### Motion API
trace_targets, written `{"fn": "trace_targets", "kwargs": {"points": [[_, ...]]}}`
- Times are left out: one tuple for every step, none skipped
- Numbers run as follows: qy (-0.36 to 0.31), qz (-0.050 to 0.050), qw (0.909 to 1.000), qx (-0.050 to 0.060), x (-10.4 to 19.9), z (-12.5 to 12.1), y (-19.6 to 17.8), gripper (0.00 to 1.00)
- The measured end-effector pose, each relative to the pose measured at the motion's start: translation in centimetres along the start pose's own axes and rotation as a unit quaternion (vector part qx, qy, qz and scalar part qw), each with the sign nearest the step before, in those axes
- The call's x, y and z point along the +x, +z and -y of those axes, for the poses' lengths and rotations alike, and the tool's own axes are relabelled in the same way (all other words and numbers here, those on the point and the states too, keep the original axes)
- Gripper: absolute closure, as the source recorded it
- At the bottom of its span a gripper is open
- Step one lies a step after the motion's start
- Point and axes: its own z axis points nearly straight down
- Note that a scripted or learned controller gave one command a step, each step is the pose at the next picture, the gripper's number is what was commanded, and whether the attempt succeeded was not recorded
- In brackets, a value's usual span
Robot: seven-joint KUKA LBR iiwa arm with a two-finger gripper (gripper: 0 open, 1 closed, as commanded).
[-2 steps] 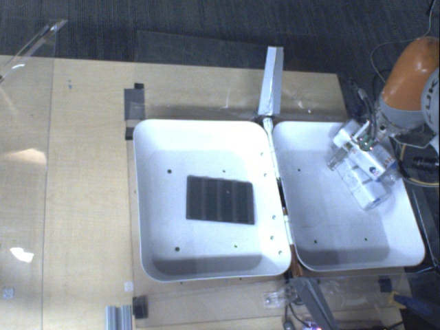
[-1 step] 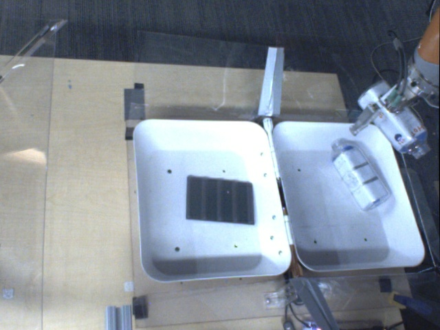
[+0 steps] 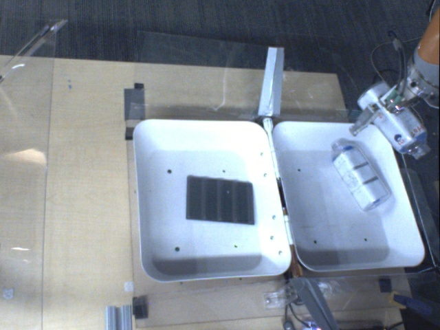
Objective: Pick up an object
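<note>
Bins sit side by side on the wooden bench, both shallow and white. The left bin holds a dark ribbed rectangular pad, lying flat near its middle. The right bin holds a clear plastic bottle on its side, slanting from upper left to lower right in the bin's upper right part; being transparent, it blends with the white floor and its label and cap end are hard to make out.

The arm enters at the upper right and is cut off by the frame edge, so just a bit of its orange band and grey wrist appears. The gripper hangs over the upper right rim of the right bin, just above the bottle's upper end — whether it touches the bottle cannot be told. Its fingers merge with the white housing and the bin rim, so their state cannot be told either, and nothing is seen held between them.

A metal bar runs up from the gap between the bins. A clear sheet covers the bench's left side, its edges faint.
</note>
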Motion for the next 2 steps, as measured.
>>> {"fn": "trace_targets", "kwargs": {"points": [[0.098, -0.001, 0.9952, 0.002, 2.5, -0.8, 0.2, 0.0], [-0.052, 0.0, 0.9986, 0.0, 0.1, -0.3, 10.3, 0.0]]}}
